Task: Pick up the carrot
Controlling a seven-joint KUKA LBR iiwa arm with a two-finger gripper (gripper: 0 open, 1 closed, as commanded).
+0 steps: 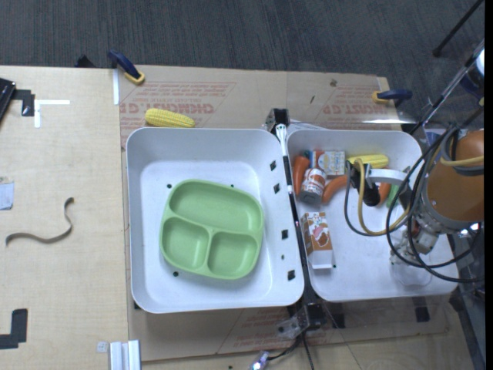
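The carrot (337,188) is seen at 11 o'clock in the right bin (356,277), just beside 1 can (312,185). The jaws' state cannot be told.

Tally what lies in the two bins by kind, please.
Green plate: 1
Can: 1
Small cartons: 2
Yellow item: 1
Orange pieces, beside the can: 2
Total: 7

Grey arm (459,187) in from the right, orange band above the wrist — tool (414,254) at its lower-left end
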